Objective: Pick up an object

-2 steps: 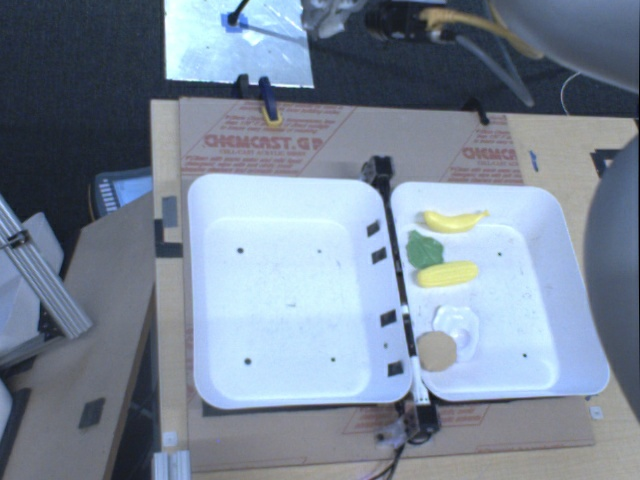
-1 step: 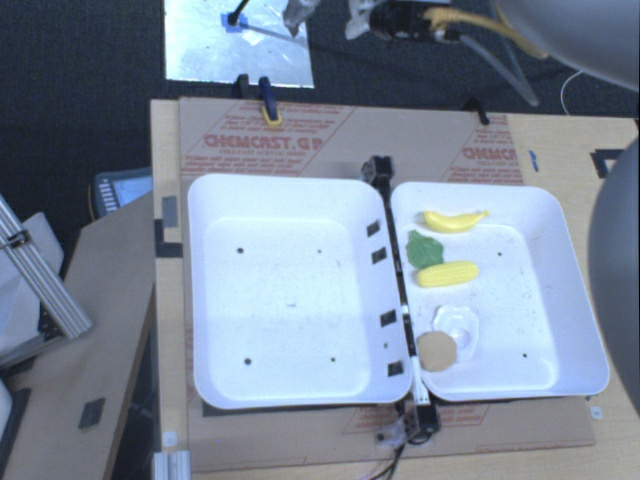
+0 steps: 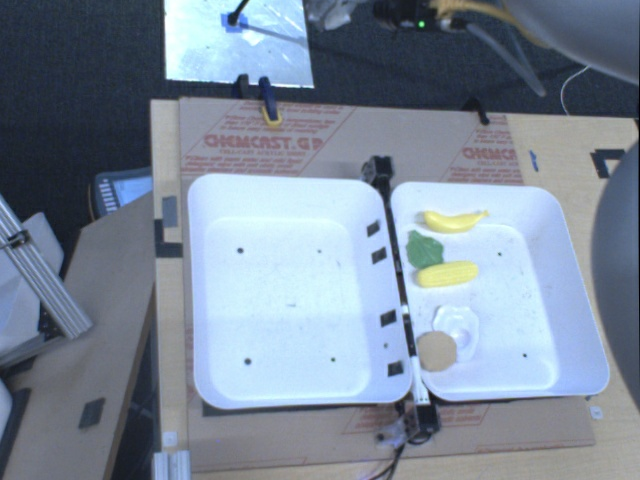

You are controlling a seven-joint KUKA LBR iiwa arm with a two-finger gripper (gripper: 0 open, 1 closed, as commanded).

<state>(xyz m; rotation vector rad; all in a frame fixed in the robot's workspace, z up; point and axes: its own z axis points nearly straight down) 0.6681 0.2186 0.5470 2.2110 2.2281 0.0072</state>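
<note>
The right bin (image 3: 560,268) holds several small items. A yellow banana (image 3: 454,220) lies near its far side. Below it sits a green leafy piece (image 3: 424,251), and just under that a yellow corn cob (image 3: 446,274). A clear plastic piece (image 3: 456,325) rests toward the near left, with a tan round cookie (image 3: 436,350) touching its lower left edge. The grey arm (image 3: 618,258) shows as a blurred mass along the right edge and at the top right, high above the bins.
The left bin (image 3: 215,298) stands beside the right one, joined by black clips (image 3: 385,258) along the shared rim. Both rest on a cardboard sheet (image 3: 300,138) over the wooden bench. A shiny metal plate (image 3: 238,28) lies behind the bench.
</note>
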